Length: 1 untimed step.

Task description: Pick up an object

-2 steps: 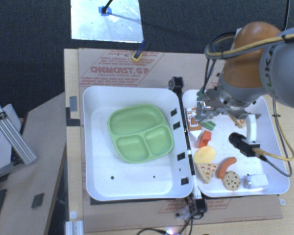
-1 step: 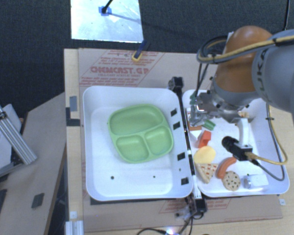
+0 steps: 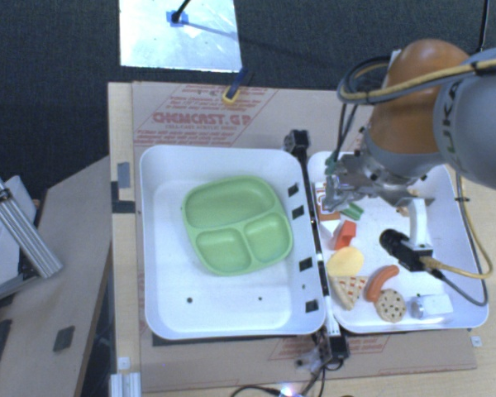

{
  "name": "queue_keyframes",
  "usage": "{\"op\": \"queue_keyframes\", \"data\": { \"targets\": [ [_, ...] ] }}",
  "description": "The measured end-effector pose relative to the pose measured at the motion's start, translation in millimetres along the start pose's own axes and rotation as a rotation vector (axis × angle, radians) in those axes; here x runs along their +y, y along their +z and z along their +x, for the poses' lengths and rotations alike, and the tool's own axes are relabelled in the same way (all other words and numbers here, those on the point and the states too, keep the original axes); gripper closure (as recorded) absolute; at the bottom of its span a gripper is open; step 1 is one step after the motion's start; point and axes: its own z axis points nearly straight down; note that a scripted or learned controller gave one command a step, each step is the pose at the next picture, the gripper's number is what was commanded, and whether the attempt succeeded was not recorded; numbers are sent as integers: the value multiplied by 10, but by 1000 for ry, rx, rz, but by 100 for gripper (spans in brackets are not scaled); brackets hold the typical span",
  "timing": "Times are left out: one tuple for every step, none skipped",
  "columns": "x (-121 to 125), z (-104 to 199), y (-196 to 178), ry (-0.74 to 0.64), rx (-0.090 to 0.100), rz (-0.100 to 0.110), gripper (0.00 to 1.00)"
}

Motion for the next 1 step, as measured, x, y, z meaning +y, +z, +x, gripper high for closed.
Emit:
{"op": "queue_keyframes", "data": {
  "targets": [
    [12, -66, 177, 5, -1, 3, 100]
  ]
}}
